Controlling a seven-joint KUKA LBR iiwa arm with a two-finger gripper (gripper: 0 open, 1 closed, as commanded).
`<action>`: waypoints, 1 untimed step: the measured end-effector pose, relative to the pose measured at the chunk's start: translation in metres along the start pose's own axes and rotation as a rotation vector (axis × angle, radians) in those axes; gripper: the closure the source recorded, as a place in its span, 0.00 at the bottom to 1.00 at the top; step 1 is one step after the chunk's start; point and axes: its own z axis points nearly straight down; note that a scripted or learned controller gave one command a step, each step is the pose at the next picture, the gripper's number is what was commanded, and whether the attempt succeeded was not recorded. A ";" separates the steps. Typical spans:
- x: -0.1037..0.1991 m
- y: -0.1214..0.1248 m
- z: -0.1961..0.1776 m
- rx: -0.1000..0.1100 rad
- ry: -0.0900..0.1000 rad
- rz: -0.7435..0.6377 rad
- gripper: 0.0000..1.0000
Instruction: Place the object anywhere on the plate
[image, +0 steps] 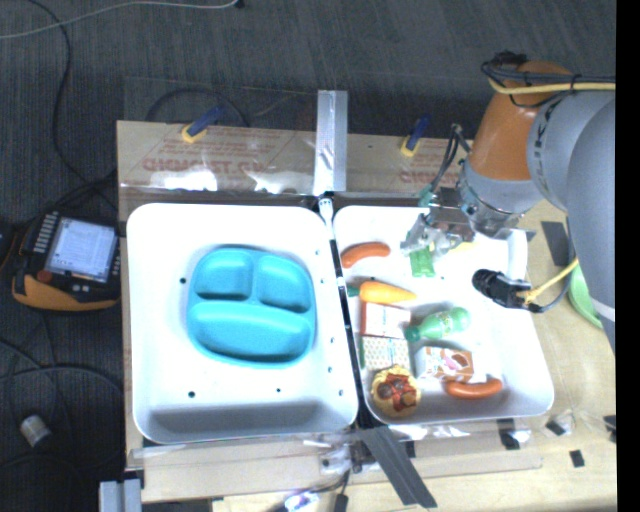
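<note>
2 white bins sit side by side on the table (585, 420). Over the right bin (530, 385), near its far edge, the jaws (432, 240) hang with a small green object (423, 262) just below; whether they pinch it I cannot tell. A blue plate (250, 305) lies in the left bin (150, 330). Dark carpet (60, 120) surrounds the table, with a handheld screen unit (70, 258) lying at left.
</note>
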 end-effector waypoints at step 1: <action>0.080 -0.017 0.002 0.000 0.001 -0.154 1.00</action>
